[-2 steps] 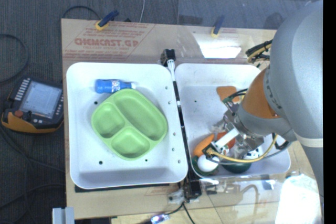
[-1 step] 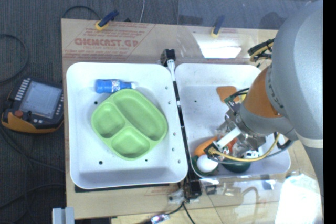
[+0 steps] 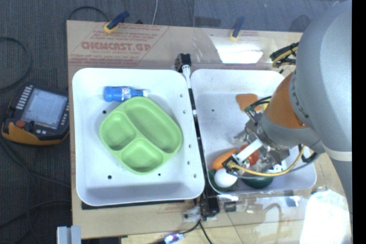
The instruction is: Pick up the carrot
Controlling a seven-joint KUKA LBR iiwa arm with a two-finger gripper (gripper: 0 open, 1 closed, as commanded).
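Fingers (image 3: 243,162) sit low in right bin (image 3: 229,88); carrot (image 3: 220,161) just beside.

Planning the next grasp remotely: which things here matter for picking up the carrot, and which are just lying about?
For the job:
- carrot, orange, near the right bin's front left
- gripper, low over that corner

Lying about:
- green divided plate, left bin
- blue bottle, behind the plate
- white ball, beside the carrot
- orange piece, right bin
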